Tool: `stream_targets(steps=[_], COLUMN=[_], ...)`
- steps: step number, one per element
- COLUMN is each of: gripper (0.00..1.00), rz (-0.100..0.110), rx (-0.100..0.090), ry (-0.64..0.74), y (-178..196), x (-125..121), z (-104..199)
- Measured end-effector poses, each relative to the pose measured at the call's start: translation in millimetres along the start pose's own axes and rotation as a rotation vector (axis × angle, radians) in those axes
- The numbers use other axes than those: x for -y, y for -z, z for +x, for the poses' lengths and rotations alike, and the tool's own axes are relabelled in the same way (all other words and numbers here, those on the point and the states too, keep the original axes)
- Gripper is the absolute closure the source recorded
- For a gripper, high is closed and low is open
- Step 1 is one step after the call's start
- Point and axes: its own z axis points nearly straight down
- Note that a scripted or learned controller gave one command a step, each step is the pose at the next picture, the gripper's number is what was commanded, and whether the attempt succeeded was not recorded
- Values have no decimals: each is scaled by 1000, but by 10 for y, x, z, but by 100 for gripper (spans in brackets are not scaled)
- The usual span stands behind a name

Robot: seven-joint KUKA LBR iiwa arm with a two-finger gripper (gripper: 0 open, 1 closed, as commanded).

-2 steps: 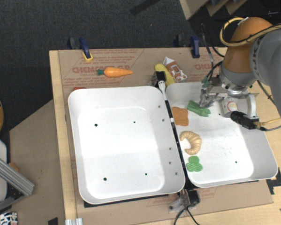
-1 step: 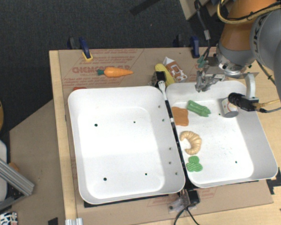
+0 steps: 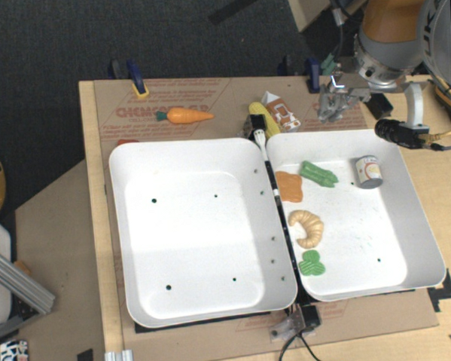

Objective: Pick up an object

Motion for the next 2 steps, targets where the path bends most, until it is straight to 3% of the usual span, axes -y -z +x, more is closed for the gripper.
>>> stream_targets(steps=[1,2], gripper=[100,100], rz=[-5,-5], rx=[-1,-1], ry=[3,1], y=[1056,2212], x=[-9,273], z=[445,699])
